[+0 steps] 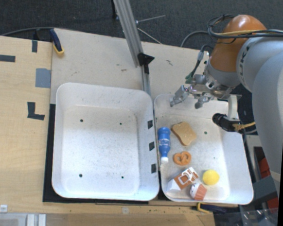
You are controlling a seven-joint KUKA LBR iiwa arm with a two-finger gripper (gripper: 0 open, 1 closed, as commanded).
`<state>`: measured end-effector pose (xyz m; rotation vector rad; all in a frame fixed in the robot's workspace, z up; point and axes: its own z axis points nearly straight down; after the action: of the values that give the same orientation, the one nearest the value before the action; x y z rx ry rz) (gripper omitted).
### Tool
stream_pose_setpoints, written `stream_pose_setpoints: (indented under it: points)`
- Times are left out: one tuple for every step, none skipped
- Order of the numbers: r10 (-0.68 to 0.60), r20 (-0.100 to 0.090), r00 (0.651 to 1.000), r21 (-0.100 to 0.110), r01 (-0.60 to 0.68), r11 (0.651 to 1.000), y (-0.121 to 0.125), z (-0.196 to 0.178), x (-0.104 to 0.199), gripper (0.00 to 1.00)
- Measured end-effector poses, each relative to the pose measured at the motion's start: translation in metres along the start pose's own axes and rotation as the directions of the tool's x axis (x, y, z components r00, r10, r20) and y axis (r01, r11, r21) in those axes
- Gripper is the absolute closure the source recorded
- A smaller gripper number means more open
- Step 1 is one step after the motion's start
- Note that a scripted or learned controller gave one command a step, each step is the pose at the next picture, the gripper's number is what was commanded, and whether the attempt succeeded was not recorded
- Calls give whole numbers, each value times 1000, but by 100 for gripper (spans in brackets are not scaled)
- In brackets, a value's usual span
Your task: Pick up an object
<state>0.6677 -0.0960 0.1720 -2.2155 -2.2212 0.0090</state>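
The gripper point(187, 100) is being held with fingers spread and nothing between them above the far end of the right bin point(235, 156), while bread slice point(184, 133), blue bottle point(163, 142), pretzel point(181, 158) and yellow ball point(211, 177) are lying below it.

1. Two bins sit side by side on the bench point(96, 67): the left bin point(104, 95) and the right bin point(238, 188), their inner walls touching.
2. The bottle point(163, 142) lies in the right bin along its left wall.
3. The bread slice point(184, 133) lies just right of the bottle, toward the far end.
4. The pretzel point(182, 158) lies just in front of the bread slice.
5. The small carton point(185, 178) lies in front of the pretzel, with the cup point(198, 191) touching its near right side.
6. The ball point(211, 177) lies just right of the carton.
7. The gripper point(187, 100) hangs above the right bin's far edge, behind the bread slice.
8. A metal rail point(130, 33) slants across the bench behind the bins.
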Motion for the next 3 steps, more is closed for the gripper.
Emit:
stream_pose_setpoints:
  points:
    - [0, -1, 1000, 1, 0, 1000, 0, 64, 6, 0]
    - [-1, -1, 1000, -5, 1, 1000, 2, 49, 6, 100]
    - [1, 0, 1000, -12, -1, 1000, 7, -13, 3, 100]
